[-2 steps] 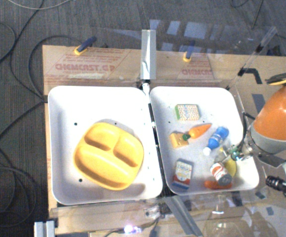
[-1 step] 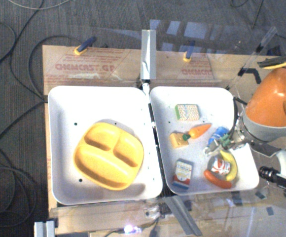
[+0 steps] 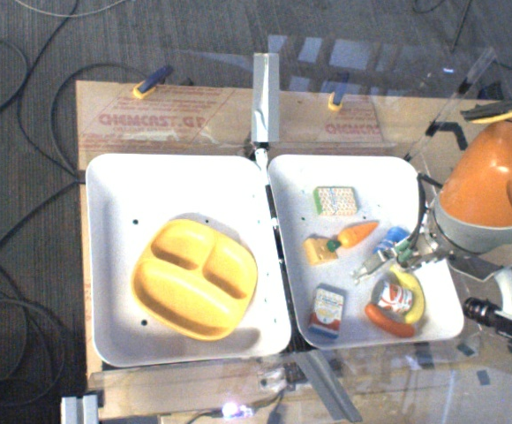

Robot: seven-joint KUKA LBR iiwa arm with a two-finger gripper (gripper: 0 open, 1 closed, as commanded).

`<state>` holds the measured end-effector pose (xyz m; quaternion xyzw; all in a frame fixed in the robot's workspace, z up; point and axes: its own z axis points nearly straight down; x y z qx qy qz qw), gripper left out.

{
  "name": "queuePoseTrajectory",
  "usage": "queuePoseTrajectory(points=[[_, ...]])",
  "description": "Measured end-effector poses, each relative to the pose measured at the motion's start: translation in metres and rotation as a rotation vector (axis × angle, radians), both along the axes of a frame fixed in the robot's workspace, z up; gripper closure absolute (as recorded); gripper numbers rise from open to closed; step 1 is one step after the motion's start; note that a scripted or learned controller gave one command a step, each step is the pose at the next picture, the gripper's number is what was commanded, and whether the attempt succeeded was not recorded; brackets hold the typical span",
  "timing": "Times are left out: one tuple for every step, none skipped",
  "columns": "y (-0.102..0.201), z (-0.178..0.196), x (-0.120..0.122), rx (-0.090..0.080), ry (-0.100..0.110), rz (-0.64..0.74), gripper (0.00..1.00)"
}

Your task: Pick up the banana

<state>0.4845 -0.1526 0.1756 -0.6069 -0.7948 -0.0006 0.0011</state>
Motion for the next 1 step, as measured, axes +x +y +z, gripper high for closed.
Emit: queuePoseTrajectory(points=[[-0.0656, -0.0384, -0.0010, -0.002, 0.001, 0.098, 0.00]])
